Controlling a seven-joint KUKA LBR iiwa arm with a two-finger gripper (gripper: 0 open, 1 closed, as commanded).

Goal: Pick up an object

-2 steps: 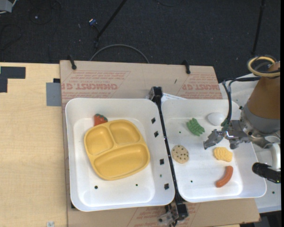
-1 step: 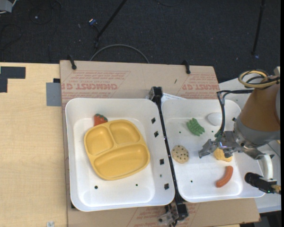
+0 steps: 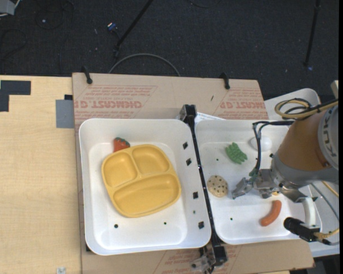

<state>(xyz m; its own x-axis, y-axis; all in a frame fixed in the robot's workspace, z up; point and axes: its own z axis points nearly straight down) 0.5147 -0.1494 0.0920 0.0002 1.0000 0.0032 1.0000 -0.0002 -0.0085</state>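
My tool [image 3: 240, 188] hangs low in the right bin [image 3: 228, 233], at the frame's lower right, just beside the cookie [image 3: 218, 185] to its left. Its fingers look slightly apart with nothing between them. The cookie is my nearest target; the orange sausage [image 3: 270, 213] lies lower right, the green piece [image 3: 236, 152] above. To do this well, I should centre over the cookie, straddle it squarely, descend to the floor, then close.

Glossy yellow plastic tray [image 3: 140, 180], matt white plastic bins [image 3: 91, 210], cardboard [image 3: 166, 96] underneath
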